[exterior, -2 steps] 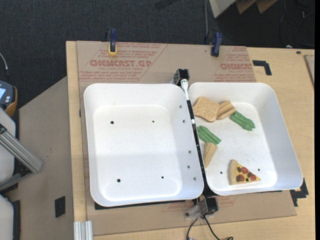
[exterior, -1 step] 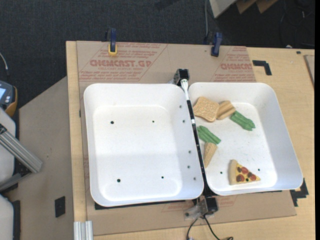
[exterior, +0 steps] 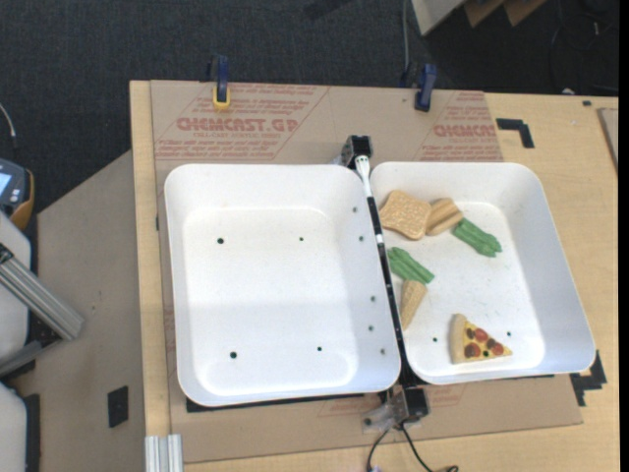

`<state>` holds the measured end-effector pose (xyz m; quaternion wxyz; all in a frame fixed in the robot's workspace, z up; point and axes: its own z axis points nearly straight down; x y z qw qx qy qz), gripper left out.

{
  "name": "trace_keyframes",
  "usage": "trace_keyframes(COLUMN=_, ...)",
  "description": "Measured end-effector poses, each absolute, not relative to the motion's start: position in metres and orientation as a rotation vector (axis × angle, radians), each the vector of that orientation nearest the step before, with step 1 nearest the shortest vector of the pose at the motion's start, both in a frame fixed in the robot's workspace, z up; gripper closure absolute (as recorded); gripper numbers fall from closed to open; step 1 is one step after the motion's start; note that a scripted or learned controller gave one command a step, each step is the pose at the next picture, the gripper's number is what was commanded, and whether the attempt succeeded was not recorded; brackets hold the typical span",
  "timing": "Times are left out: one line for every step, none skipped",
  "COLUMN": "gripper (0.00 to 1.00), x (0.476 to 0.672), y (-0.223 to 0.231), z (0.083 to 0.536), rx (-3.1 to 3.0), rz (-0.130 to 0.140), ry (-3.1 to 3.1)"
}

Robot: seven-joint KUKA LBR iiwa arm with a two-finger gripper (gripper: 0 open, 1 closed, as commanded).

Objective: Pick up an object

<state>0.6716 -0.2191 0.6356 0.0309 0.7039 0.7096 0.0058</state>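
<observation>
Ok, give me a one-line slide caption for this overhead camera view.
Two shallow white bins on a cardboard-topped bench; the right bin holds toy pizza slice, square cracker and green pods.

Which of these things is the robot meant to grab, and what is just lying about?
To grab, in the right bin: cracker, bread piece, two green pods, cone piece, pizza slice.

Lying about: left bin, blue clamps, cardboard.

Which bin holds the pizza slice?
The right bin: the pizza slice lies flat near its front edge.
</observation>
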Motion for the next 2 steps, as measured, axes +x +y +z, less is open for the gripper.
trace_keyframes(gripper=1.0, x=0.672, y=-0.218, z=0.646, rx=2.163, rz=0.02, ry=2.183)
trace_keyframes(gripper=1.0, x=0.673, y=-0.218, z=0.657, rx=2.158, rz=0.023, ry=2.18)
